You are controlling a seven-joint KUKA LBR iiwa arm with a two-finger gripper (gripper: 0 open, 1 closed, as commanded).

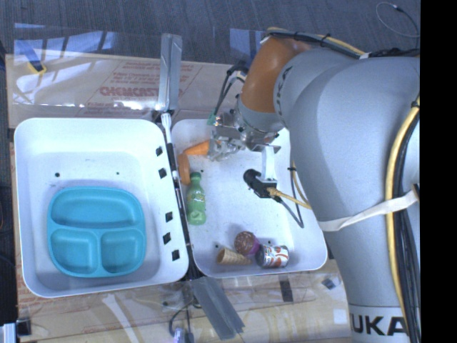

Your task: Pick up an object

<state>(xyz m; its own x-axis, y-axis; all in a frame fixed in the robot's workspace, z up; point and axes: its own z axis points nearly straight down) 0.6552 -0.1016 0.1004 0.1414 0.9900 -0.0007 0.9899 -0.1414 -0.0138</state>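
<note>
**Orange carrot: closest pick, not in the grip yet**

Orange carrot (198, 148) lies flat on the floor of the right bin (227, 216), just beside the gripper (227, 146), on the side facing the other bin. It may be touching the tool, too close to call. Nothing visible inside the gripper. Can't tell if it's released or clenched, the wrist hides the working end.

Doing the step well, my read:
- Shift the gripper toward the carrot until it's centred over the mid-length, not the tip.
- Close across the narrow width, long axis crosswise to the grip.
- Come down straight. A slanted descent probably just shoves it into the bin wall.

In the way:
- The carrot sits near the bin's corner, with walls close on the far side of it from the gripper. Little room for the tool there.
- Another orange piece (183, 167) just past the carrot, along the dividing wall. Could be part of the same item, can't tell. Risk of a double grab or a nudge.

Around it:
- Green bottle (196, 200), near the gripper, lying along the same wall.
- Cone (230, 256), brown ball (245, 242) and can (274, 256), clustered well apart from the gripper at the opposite end. Not a factor.
- Left bin (86, 156) holds a blue tray (96, 229), well away.
</note>
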